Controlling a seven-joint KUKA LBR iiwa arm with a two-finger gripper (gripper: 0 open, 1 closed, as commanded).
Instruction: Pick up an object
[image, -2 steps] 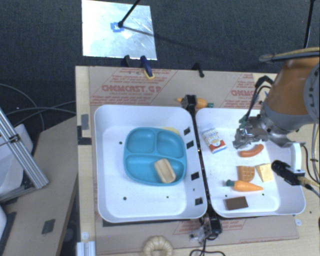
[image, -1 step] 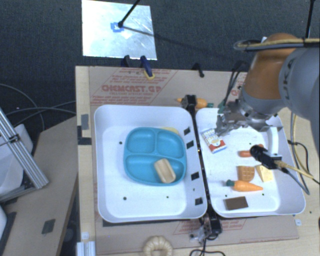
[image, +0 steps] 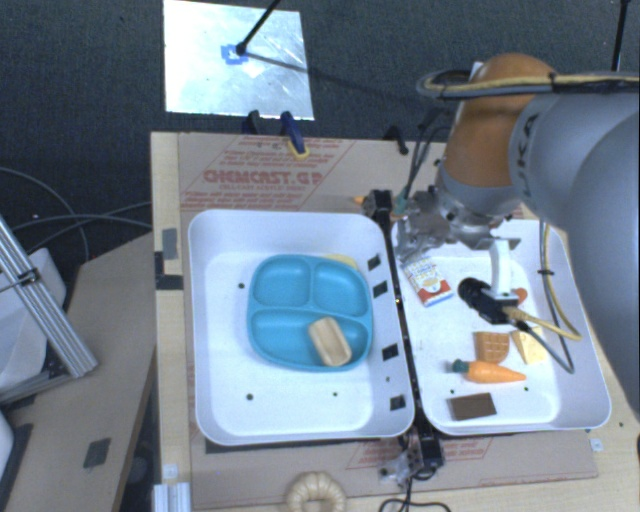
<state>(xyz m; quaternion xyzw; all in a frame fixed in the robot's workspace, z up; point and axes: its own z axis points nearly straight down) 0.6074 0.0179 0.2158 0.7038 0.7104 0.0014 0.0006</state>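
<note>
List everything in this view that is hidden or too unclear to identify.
- Pale yellow item in the left bin, camera view: mostly hidden behind the far rim of the blue plate, so what it is stays unclear.
- Far right corner of the right bin, camera view: covered by the arm.
- Small carton, camera view: print too small to read.

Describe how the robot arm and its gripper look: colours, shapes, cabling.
The thick, rounded grey arm narrows into a bulbous orange band above the wrist. Thin dark cables loop over that orange section. Below it sits the compact silver-grey metal gripper, angular and much smaller than the smooth arm casing.
</note>
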